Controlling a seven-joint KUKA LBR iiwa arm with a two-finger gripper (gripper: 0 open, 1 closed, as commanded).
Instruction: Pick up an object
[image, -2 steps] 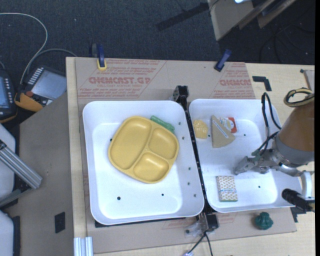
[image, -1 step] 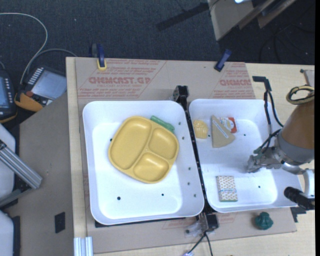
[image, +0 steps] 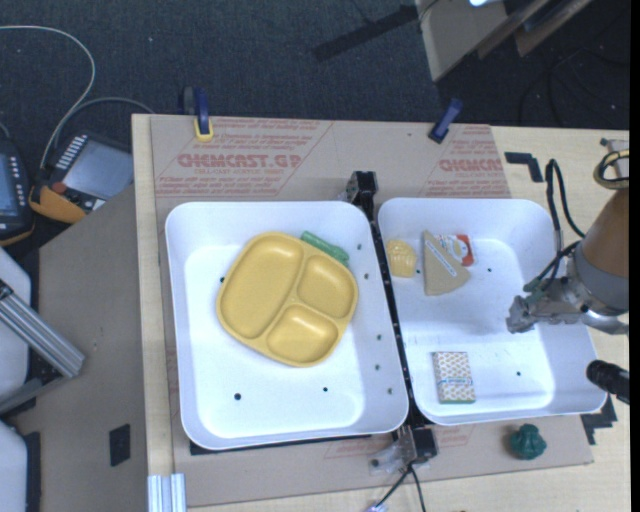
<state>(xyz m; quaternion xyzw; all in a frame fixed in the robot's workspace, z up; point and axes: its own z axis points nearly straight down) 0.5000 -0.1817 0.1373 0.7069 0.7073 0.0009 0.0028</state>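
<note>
In the right bin (image: 500, 395) lie a small yellow lump (image: 402, 258), a tan wedge-shaped packet with a red-and-white label (image: 445, 264), and a flat patterned square packet (image: 454, 376). My gripper (image: 520, 318) hangs low over the right side of this bin, to the right of the wedge and above-right of the square packet. Nothing shows between its fingertips. The left bin (image: 200, 390) holds a yellow three-compartment plate (image: 287, 297), with a green item (image: 325, 246) poking out from behind its far edge.
A small green object (image: 526, 441) sits on the bench beyond the right bin's front corner. Black clamps (image: 361, 186) stand between the bins at the back. Cables and the arm's wrist (image: 605, 260) crowd the right edge.
</note>
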